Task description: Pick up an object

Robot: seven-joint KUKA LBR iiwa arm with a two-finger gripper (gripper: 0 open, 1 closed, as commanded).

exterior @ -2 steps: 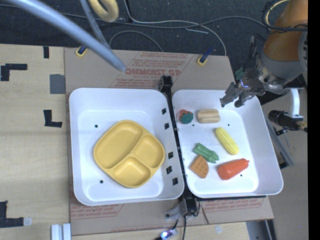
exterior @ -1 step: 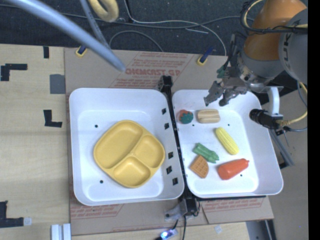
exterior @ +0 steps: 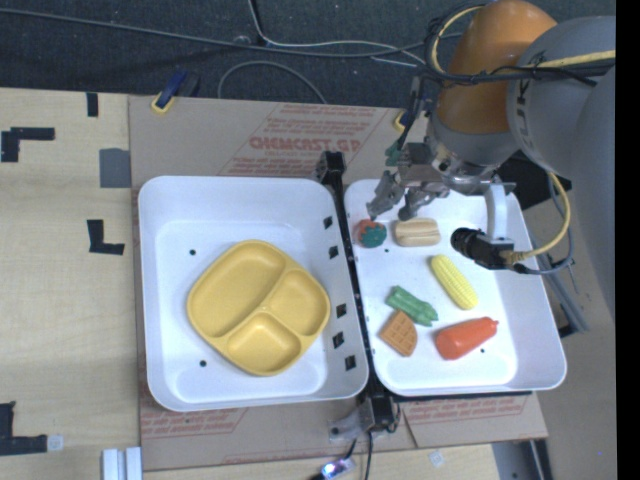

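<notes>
My gripper (exterior: 395, 204) hangs over the far left part of the right bin (exterior: 520, 368), its two fingers spread apart with nothing between them. Just below the fingertips lie a small red and green round toy (exterior: 372, 234) and a tan bread roll (exterior: 417, 233). Further forward in the same bin lie a yellow corn cob (exterior: 453, 281), a green pea pod (exterior: 412, 305), an orange waffle piece (exterior: 398, 334) and a red-orange carrot-like toy (exterior: 465, 337).
The left bin (exterior: 165, 268) holds a yellow divided plate (exterior: 258, 306). A black divider with clips (exterior: 345, 268) runs between the bins. A black cable-mounted part (exterior: 478, 247) sticks out over the right bin. The arm's bulk stands over the back right.
</notes>
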